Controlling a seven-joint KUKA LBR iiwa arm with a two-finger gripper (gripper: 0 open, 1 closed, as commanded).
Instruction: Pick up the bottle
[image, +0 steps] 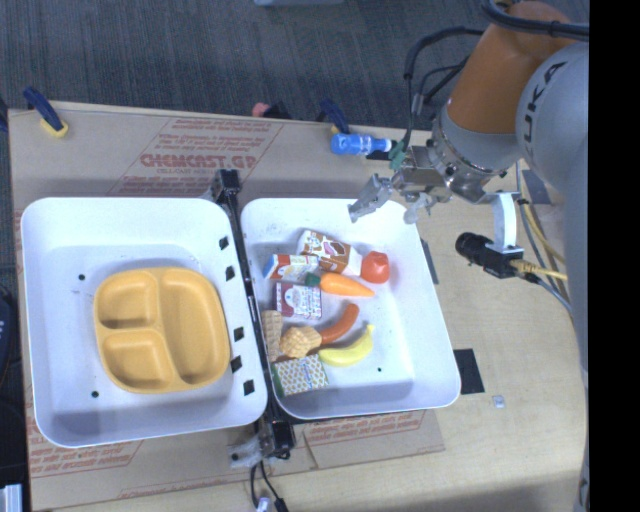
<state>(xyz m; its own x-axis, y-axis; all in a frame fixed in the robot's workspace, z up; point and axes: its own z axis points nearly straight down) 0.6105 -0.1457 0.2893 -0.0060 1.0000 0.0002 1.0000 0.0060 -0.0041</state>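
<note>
The bottle (300, 268) lies on its side in the right bin (425, 330), touching the carrot (346, 286). It looks light, stiff and slick; grip across its middle. The end effector (388, 203) hovers above, fingers apart, empty.

Yellow tray (160, 330) in white bin (40, 300); orange carrot (345, 285), red tomato (375, 266).

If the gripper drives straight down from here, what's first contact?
Probably bare floor at the right bin's far corner. The gripper hangs over its back rim; the tomato and carton sit nearer the camera. Depth is unclear.
</note>
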